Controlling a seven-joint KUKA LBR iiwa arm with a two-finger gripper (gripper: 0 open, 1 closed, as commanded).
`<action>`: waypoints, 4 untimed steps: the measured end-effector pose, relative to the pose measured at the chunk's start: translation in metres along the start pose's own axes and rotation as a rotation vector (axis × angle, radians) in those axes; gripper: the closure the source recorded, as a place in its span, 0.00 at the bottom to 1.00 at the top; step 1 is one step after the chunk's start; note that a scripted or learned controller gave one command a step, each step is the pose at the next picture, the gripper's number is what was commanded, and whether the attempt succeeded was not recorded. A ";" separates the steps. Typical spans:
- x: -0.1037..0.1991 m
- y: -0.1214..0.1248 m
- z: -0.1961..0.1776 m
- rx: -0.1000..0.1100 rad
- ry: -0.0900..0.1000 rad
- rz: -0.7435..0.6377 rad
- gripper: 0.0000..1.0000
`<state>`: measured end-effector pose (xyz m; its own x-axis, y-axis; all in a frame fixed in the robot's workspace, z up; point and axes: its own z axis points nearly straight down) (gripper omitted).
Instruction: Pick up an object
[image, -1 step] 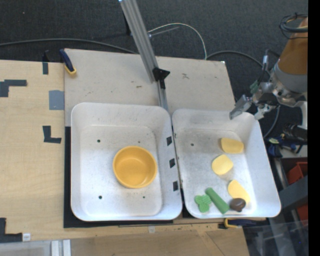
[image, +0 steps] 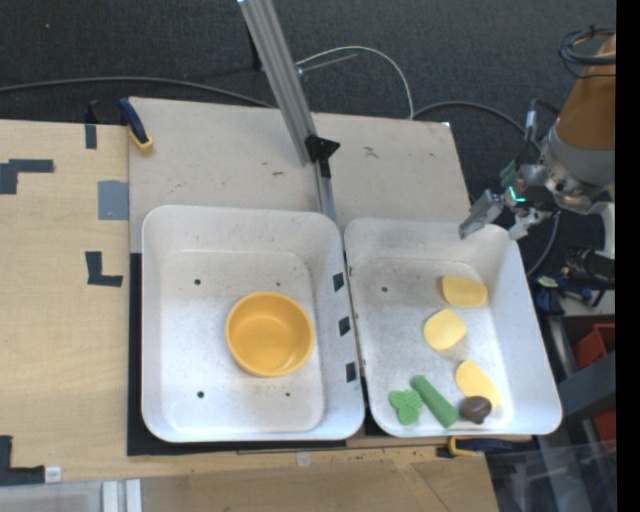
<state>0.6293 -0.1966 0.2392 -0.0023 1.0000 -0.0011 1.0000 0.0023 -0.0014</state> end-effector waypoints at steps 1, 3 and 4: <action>0.005 -0.003 0.045 0.004 0.001 0.000 0.00; 0.016 -0.009 0.149 0.001 0.000 0.000 0.00; 0.016 -0.009 0.136 0.001 0.000 -0.001 1.00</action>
<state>0.6202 -0.1808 0.1029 -0.0033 1.0000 -0.0009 1.0000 0.0033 -0.0025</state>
